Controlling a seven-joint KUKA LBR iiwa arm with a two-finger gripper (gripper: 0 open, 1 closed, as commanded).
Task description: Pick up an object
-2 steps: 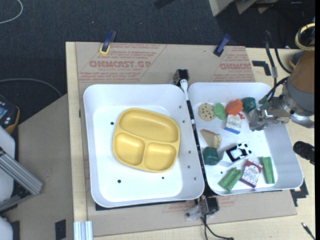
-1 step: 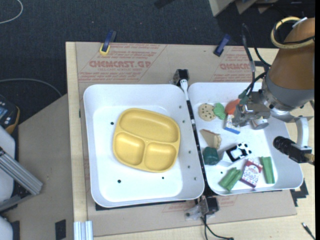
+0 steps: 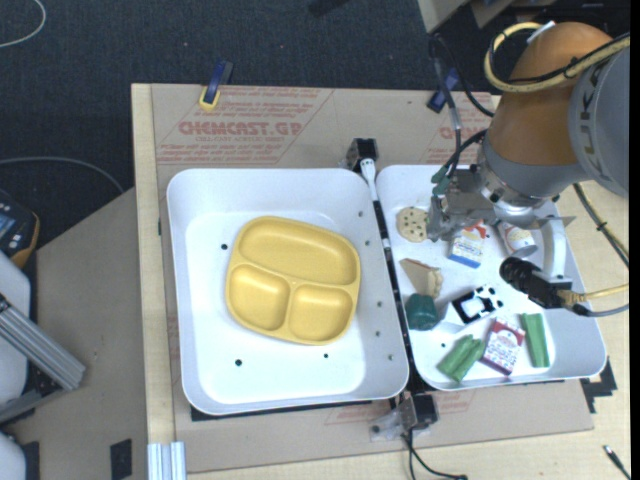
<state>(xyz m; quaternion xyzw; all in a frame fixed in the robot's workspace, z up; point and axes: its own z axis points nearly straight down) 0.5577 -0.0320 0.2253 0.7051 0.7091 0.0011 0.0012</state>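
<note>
My gripper (image 3: pixel 447 218) hangs low over the back of the right bin (image 3: pixel 580 363), beside a round speckled cookie-like piece (image 3: pixel 410 223) and a small white, blue and red box (image 3: pixel 466 249). Further forward in that bin lie a tan wedge (image 3: pixel 422 273), a teal lump (image 3: pixel 422 312), a black-and-white piece (image 3: pixel 476 304), a maroon packet (image 3: pixel 503 348) and two green pieces (image 3: pixel 458 357) (image 3: pixel 537 338). The wrist hides whatever lies directly under it.
The left bin (image 3: pixel 190 268) holds a yellow divided plate (image 3: pixel 293 280). A black clip (image 3: pixel 362 154) sits at the back where the two bins meet. The arm's orange band (image 3: pixel 545 78) and its cables rise over the right bin's back edge.
</note>
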